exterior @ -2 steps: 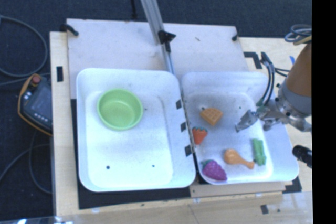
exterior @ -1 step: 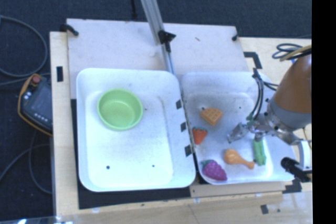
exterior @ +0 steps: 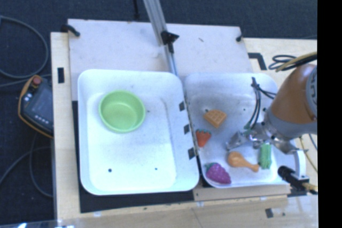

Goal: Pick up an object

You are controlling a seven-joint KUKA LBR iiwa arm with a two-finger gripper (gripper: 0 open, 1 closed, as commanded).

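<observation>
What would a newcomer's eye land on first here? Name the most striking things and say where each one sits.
First, the green bowl, alone in the upper left part of the left bin. Next, the grey and orange arm over the right bin, its gripper low among small toy foods: a waffle, a strawberry, purple grapes, a tan drumstick and a green piece.

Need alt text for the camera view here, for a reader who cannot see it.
The arm's gripper hovers low in the right bin among a waffle, strawberry, drumstick, grapes and a green item. The left bin holds a green bowl.
</observation>
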